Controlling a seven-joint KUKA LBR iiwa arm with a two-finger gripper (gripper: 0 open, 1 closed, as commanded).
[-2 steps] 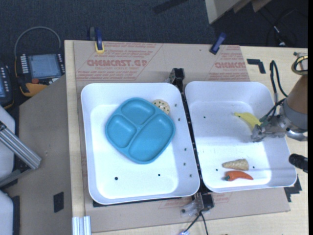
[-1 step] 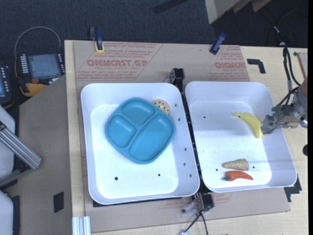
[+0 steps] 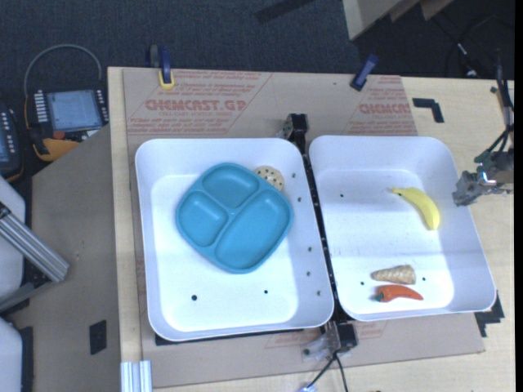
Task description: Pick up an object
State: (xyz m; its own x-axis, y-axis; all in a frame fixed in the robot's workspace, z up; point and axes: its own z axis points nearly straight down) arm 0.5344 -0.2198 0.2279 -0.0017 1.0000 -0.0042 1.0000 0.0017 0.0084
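Gripper [image 3: 472,188] sits at the right edge of the scene, just outside the right wall of the right bin [image 3: 458,166], about level with the banana; too small and blurred to tell how it is set, nothing seen in it. Banana [image 3: 421,206] lies nearest, inside the right bin toward its right side, apart from the claw. Nearer the front of that bin: a pale tan piece [image 3: 395,274] with a red pepper [image 3: 399,294] just beside it. Left bin [image 3: 151,243] holds a blue divided plate [image 3: 234,216], tilted; a round cookie [image 3: 269,175] peeks out at its far right rim.
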